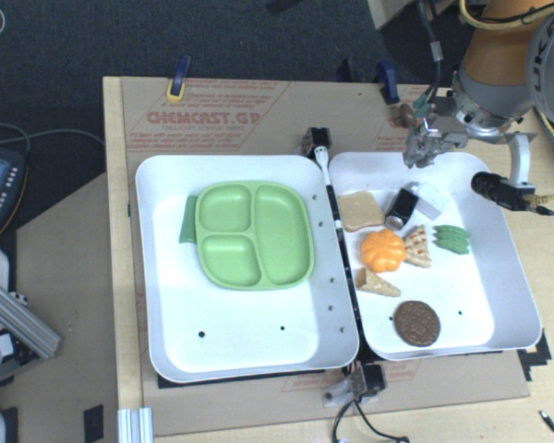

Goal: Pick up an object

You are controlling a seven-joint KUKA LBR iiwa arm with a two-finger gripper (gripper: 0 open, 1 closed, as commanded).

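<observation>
The right bin (487,293) holds several toy foods: a tan bread slice (359,210), a black cylinder (402,207), a small white piece (427,202), a green leafy piece (452,238), an orange pumpkin (382,250), a pizza wedge (417,247), a tan wedge (379,284) and a round brown cookie (416,323). My gripper (424,151) hangs over the bin's far edge, up and to the right of the black cylinder and apart from every object. Nothing shows under it.
The left bin (231,340) carries a green divided plate (254,233). A black hinge bar (337,238) runs between the bins. Clamps (177,81) sit at the board's far edge. The arm's cable and a black fitting (499,189) reach over the right bin's far right corner.
</observation>
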